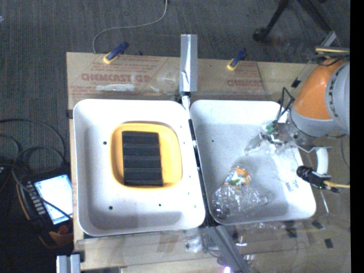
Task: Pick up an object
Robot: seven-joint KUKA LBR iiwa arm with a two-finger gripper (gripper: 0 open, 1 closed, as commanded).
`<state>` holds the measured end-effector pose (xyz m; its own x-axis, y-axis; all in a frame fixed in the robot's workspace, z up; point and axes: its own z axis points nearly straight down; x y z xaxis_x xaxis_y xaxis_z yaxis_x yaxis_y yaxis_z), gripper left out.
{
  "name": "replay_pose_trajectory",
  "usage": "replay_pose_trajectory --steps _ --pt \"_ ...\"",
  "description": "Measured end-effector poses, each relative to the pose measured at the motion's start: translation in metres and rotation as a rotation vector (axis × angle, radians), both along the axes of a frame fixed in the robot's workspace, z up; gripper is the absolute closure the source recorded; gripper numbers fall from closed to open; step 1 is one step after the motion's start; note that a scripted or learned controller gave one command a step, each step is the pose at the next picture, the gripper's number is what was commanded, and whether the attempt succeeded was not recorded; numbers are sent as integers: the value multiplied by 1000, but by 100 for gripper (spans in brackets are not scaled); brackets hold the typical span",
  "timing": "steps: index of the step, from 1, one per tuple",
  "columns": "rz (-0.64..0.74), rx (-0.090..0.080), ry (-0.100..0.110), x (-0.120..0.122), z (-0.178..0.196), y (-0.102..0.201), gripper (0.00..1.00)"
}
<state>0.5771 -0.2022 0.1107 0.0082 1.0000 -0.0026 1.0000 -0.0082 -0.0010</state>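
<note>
Item 1: clear plastic bag (240, 193), crumpled, with a small orange and green thing (239, 177) inside near its top. Location: right bin (227, 124), near half, left of centre, lying on the bin floor.
Handling, judged: light, soft, slippery; the film will collapse and slide under a pinch, and the glare hides its true edges. Best hold is probably across the bunched folds at the near end, or over the firmer orange lump, where there is something to close on. Not fragile by the look of it.
Appearance: glossy, see-through, heavily wrinkled, bright highlights, no clear outline.

Item 2: second scrap of clear film (257, 145), same bin, far right part, just beside the arm's wrist.

Item 3: hand (272, 131), at the far right of the right bin, low over the film scrap, well apart from Item 1. Its state cannot be told; the arm (324, 104), grey with orange band, covers it.

Item 4: left bin (85, 169), holding 1 yellow tray (118, 155) with a black ribbed block (141, 158) in it.

Item 5: tabletop (125, 78), brown board with red lettering, 2 blue and yellow clamps at the far edge.
</note>
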Motion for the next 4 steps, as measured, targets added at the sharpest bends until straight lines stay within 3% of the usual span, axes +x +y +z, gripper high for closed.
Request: replay_pose_trajectory --steps 1,2,3,4 --pt "208 -10 -20 -29 -19 45 0" --pt "-4 -1 -13 17 -20 12 0" --pt "-16 -16 -42 -59 -16 33 0" --pt "124 4 0 -9 -6 34 0"
